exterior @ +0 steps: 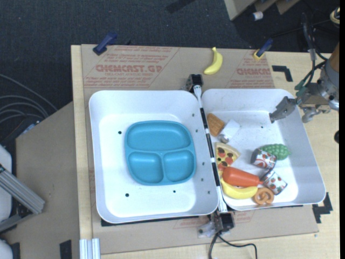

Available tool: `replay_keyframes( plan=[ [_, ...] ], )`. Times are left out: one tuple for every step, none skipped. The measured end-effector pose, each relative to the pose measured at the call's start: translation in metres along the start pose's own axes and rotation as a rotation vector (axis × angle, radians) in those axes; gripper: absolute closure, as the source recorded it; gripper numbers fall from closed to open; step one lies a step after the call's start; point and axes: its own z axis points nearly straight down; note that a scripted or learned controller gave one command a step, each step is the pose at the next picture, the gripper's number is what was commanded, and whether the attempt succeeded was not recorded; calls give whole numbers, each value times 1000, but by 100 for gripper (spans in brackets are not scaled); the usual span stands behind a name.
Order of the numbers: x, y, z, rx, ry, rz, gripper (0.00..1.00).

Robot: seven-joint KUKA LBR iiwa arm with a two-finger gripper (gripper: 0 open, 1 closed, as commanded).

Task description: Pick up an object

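1. Brown cardboard printed with red lettering covers the counter (161,63), which stands over dark carpet with grey cables at the left.
2. Two shallow white plastic bins sit side by side on it: the left bin (102,161) carries a blue three-compartment plastic tray (160,151); the right bin (307,161) carries the toys.
3. A small yellow toy banana (214,62) lies on the cardboard beyond the bins.
4. The toys crowd the right bin's near-left part: a pizza slice toy (226,155), an orange carrot-shaped toy (241,176) whose long axis runs left to right and slightly toward the near edge, a yellow banana toy (239,191) beneath it, a green bumpy toy (275,151).
5. The right bin's far and right floor is bare, leaving room.
6. The tool (282,110) hangs over the right bin's far right corner, well apart from the toys; I cannot tell whether it is open or closed.
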Motion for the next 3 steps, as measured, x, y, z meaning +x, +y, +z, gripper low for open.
replay_keyframes(
  plan=[
    [-46, 52, 110, 0, 0, 1, 0],
    [-30, 109, 178, -1, -1, -1, 0],
    [-30, 110, 167, -5, -3, -2, 100]
  ],
)
